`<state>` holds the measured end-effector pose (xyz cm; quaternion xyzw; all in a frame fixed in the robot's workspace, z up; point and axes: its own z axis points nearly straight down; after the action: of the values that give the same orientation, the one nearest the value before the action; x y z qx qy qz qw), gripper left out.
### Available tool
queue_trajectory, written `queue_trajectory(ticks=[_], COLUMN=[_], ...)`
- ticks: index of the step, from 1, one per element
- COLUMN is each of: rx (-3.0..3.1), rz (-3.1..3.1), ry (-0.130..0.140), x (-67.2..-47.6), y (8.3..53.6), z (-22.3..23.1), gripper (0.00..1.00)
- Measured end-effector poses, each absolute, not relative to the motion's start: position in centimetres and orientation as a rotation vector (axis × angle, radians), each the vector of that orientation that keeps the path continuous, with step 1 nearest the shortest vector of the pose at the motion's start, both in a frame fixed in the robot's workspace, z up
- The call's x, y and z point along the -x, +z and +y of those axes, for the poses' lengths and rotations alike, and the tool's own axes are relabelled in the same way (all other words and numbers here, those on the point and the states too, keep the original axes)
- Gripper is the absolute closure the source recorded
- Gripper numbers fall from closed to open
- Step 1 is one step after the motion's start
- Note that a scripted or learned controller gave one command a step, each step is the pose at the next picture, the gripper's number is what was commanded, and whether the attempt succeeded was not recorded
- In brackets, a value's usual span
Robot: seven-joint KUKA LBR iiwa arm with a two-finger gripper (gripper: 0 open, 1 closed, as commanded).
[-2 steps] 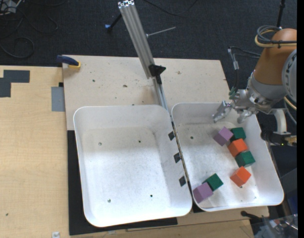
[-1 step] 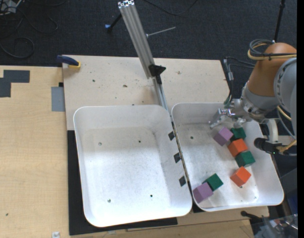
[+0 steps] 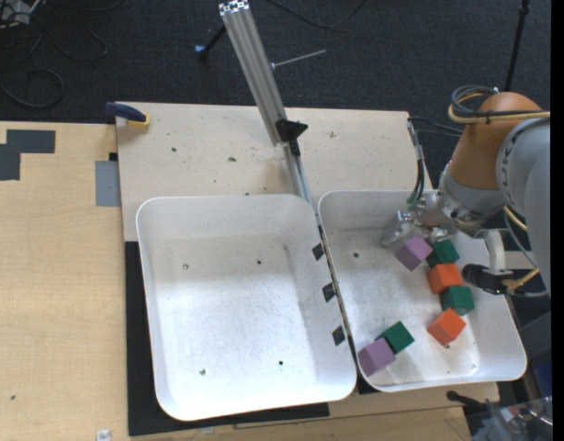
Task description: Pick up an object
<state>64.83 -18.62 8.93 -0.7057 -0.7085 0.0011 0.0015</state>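
Your gripper (image 3: 403, 231) hangs low in the right bin (image 3: 355, 211), its metal tip right at a purple block (image 3: 413, 252); whether the grip is parted or closed, I cannot tell. Beside it sits the smooth white left bin (image 3: 172, 211). Matte blocks cluster nearby: orange (image 3: 444, 277), green (image 3: 457, 299), another orange (image 3: 446, 326).

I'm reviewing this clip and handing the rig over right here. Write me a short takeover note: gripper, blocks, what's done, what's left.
Gripper: low in the right bin, beside the upper purple block; finger state unclear, no confirmed grasp.
Blocks, all in the right bin: a cluster by the gripper of upper purple, green, orange, green; a separate orange; a green and purple pair at the front.
Done: approach.
Left: grasp and lift one block.
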Motion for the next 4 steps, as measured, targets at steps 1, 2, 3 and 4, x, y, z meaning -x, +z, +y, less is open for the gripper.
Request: queue_trajectory(ticks=[1, 2, 3, 4], rx=[2.215, 2.222, 2.221, 2.215], rz=[-2.225, -2.225, -2.229, -2.229], ry=[0.003, -0.002, -0.004, 0.0], x=[-64.9, -65.7, -65.8, -65.8], y=[10.1, 14.6, 21.1, 22.3], z=[-18.6, -18.8, -18.9, -19.0], gripper=[1.0, 1.0, 1.0, 1.0])
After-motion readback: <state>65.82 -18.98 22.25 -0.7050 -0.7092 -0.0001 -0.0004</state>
